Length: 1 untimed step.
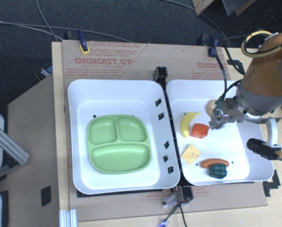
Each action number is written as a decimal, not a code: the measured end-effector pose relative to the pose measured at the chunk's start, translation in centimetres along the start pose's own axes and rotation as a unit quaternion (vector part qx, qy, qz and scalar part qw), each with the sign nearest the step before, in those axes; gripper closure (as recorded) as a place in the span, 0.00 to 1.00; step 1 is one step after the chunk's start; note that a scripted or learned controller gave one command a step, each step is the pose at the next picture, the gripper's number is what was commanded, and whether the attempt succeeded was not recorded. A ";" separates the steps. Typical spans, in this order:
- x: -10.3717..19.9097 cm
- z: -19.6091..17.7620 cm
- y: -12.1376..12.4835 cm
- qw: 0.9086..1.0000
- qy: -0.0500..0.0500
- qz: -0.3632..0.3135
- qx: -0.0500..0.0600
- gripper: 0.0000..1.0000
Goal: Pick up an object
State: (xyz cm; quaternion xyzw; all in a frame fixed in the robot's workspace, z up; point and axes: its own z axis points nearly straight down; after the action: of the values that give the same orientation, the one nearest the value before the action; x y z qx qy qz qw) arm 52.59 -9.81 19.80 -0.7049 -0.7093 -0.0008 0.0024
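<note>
Nearest the camera, in the right bin (254, 174), a dark green toy (218, 171) lies touching a long orange-red piece (214, 163) just beyond it, both close to the near rim. A little farther in and to the left sits a pale yellow wedge of toy cheese (190, 153), near the divider between the two bins. In the left bin (77, 141), a light green divided plate (118, 143) lies flat near the middle, with one wide compartment on its near side and two smaller ones on its far side. Back in the right bin and farther still, a red-orange block (199, 130) rests on the floor, touching the lower end of a yellow banana (187, 122) that leans to its left. The gripper (218, 119) hangs just to the right of the red-orange block, over the middle of the bin, with the grey wrist and orange band of the arm (264, 74) rising behind it toward the right. Whether its claw is apart or together cannot be told from this angle, and nothing is seen between its tips. Behind the gripper, a pale rounded object (211, 107) peeks out near the far part of the bin.
</note>
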 end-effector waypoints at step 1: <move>5.1 -1.0 0.0 1.000 -0.001 0.000 -0.001 1.00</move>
State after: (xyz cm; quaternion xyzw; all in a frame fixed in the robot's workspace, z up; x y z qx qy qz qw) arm 52.59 -4.72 20.77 -0.7047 -0.7095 -0.0014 0.0011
